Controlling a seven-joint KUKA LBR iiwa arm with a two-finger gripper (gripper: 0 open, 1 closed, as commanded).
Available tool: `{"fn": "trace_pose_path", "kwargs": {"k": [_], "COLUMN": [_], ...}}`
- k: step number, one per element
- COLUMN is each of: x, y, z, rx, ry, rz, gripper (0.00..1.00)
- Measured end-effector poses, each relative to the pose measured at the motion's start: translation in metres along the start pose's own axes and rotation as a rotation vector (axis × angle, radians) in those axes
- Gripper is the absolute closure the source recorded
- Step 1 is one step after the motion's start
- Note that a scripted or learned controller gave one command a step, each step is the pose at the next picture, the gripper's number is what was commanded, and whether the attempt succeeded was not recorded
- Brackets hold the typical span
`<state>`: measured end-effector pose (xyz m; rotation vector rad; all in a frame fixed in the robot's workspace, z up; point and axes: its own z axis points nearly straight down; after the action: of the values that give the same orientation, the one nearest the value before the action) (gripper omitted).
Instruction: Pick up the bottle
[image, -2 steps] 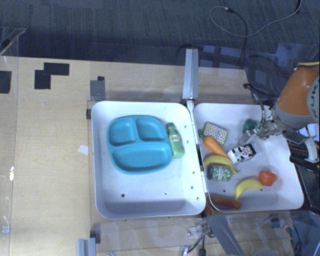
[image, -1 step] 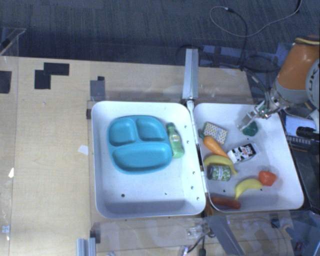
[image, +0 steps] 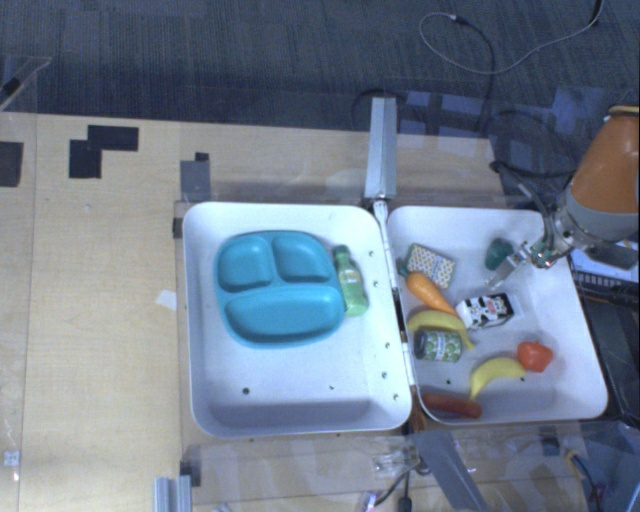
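Lying flat, pale green bottle (image: 349, 281)

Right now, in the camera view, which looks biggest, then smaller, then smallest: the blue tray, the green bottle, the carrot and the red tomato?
1. Blue tray, by far the biggest.
2. Green bottle and carrot look about the same length, too close to rank.
3. Red tomato, the smallest.
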<state>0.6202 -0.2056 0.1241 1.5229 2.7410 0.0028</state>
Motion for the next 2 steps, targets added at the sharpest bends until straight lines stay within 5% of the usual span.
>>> {"fn": "trace_pose_path", "kwargs": {"k": [1,2], "x": [-0.026,-0.027], "y": [0.039,0.042], "z": [0.032,0.022], "rx": [0.014,0.006], "ry": [0.013,0.002], "rz": [-0.084,-0.086], "gripper": [0.00,1.00]}}
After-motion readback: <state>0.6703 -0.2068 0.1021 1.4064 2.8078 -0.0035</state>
